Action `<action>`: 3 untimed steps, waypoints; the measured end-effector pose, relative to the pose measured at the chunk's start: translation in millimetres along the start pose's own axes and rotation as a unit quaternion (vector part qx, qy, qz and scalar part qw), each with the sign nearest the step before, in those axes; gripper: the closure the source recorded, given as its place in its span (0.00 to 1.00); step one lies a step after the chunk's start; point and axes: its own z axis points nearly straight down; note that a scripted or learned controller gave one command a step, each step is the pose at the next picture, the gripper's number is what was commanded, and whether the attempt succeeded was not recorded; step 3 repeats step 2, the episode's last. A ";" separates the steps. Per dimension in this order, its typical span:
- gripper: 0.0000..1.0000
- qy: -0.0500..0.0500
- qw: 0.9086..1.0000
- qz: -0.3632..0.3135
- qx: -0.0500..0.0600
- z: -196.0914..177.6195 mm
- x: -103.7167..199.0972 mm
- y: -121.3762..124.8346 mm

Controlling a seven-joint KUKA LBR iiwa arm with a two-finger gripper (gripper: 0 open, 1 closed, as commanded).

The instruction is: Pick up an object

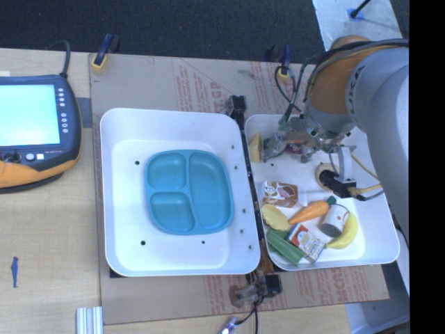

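My gripper (300, 139) sits low at the far end of the right bin (379, 255); whether my jaws are spread or pressed together, I cannot tell. The candidate objects lie nearer: carrot (308, 212), banana (346, 234), a small packet (279, 193), a green piece (283, 245). Recommended: pick the carrot, 1 object lying fairly apart, and centre over it before descending. The bin walls crowd the cluster; open room lies above the divided blue plate (188, 191) in the left bin (125, 256).

You'll see toy foods at the frame's lower right: an orange carrot (308, 212) lying tilted, a banana (345, 234) beside it.
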 end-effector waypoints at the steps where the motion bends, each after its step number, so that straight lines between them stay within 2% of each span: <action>1: 0.00 0.000 1.000 0.000 0.000 -0.2 2.6 0.1; 3: 0.00 0.000 1.000 -0.001 0.000 -0.4 3.0 0.3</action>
